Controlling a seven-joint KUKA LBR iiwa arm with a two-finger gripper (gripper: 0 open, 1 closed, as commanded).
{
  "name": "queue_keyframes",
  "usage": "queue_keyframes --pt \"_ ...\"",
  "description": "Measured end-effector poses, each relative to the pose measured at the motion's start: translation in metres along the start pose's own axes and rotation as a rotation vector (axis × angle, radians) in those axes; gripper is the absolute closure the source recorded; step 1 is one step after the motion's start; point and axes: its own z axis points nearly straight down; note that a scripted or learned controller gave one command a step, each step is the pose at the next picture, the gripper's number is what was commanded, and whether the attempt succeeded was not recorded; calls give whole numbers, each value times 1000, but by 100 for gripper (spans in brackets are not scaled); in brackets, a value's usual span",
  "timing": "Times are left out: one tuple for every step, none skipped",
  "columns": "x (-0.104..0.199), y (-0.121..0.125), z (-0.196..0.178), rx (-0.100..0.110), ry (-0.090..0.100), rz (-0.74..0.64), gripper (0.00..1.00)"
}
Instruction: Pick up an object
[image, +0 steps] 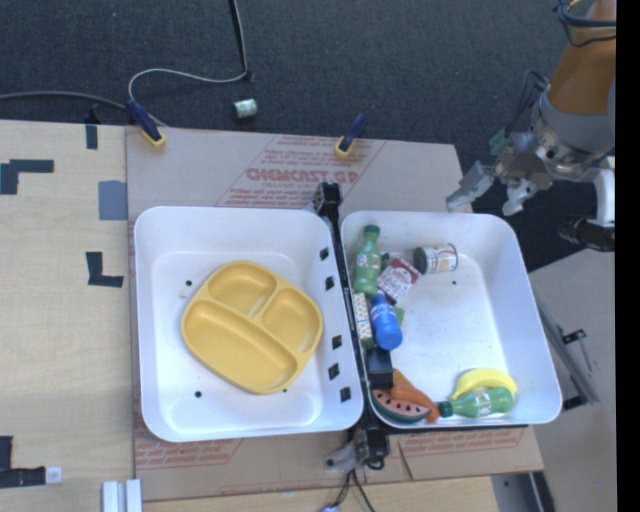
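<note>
Closest to me, along the near wall of the right bin (520, 300), I see a watermelon-slice toy (402, 405) tucked into the near-left corner, with a green bottle (480, 402) lying on its side just to the right of it and a yellow banana-like piece (486, 381) touching that bottle from behind. Taking the right bin as my reference, the rest of the clutter crowds its left wall: a blue bottle (384, 326) sits about midway along it, an upright green bottle (367, 258) stands toward the far-left corner, a red-and-white packet (398, 279) lies just beside that bottle, and a small can (436, 260) lies on its side a little further right, near the far wall. The middle and right side of the bin floor show bare white. To the left of the right bin, touching it along a shared edge, is the left bin (160, 300), which holds a yellow divided plate (252, 326) lying flat near its centre. My gripper (496, 190) hangs above the far-right corner of the right bin, outside its rim, well apart from every object inside. Its two fingers look spread wide and I see nothing between them.
</note>
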Motion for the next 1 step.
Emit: queue_keyframes --pt "22 -82 136 4 2 0 0"
